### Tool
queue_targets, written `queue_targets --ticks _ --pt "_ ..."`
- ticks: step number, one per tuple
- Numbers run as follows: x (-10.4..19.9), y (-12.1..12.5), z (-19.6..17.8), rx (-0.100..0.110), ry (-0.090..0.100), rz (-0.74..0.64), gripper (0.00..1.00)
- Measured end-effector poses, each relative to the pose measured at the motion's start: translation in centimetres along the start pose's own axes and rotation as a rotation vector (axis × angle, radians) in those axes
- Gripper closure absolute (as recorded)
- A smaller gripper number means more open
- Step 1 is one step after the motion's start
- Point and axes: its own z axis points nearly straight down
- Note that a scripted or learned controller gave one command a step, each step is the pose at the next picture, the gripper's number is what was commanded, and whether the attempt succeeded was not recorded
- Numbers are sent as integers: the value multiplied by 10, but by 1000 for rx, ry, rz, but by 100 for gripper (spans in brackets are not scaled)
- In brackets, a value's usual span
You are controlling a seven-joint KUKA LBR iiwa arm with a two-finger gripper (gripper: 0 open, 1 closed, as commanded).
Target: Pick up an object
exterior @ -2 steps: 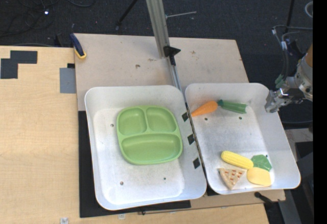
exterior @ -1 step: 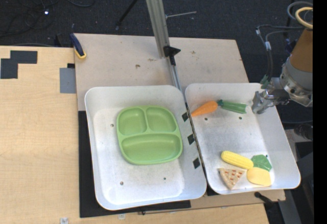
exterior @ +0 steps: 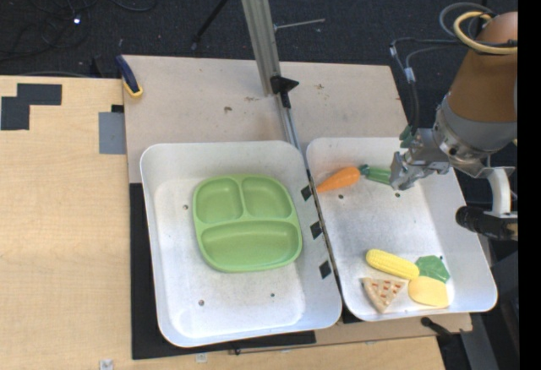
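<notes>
Over the right bin (exterior: 473, 296), near its far edge, the gripper (exterior: 402, 178) sits at the green leafy end of a toy carrot (exterior: 338, 180); whether it is clenched cannot be told. A corn cob (exterior: 391, 263), pizza slice (exterior: 381, 292) and yellow piece (exterior: 429, 291) crowd the near corner, leaving the middle open. A green divided plate (exterior: 248, 223) fills the left bin (exterior: 165, 292).

green plate (exterior: 247, 223), orange carrot (exterior: 338, 180), yellow corn (exterior: 391, 263)
</notes>
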Motion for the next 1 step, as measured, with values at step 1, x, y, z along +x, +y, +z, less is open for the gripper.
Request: queue_targets --ticks 1 --pt "52 -5 -5 0 1 -2 100"
